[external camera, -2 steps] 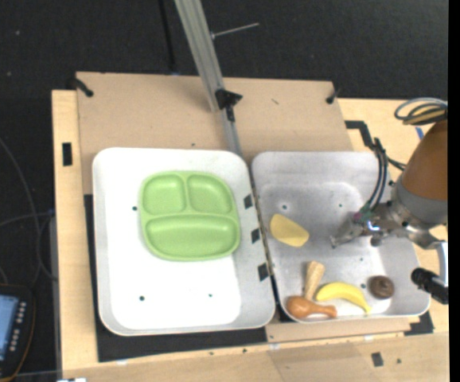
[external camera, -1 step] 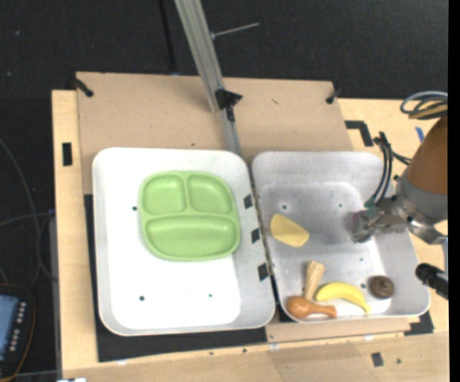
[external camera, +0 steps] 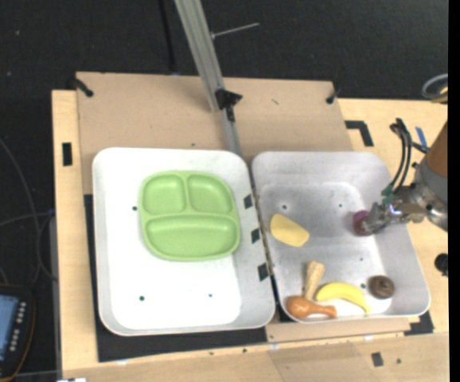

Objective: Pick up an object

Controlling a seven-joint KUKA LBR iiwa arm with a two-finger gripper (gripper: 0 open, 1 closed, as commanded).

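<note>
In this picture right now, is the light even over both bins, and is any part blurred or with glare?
Camera view: the left bin is evenly bright; the right bin looks greyer, with soft bright patches along its upper wall; the gripper is blurred and its fingers are hard to read; the green plate, banana and yellow piece look fairly sharp.

The arm reaches in from the right edge, its hand angled low toward the left
</note>
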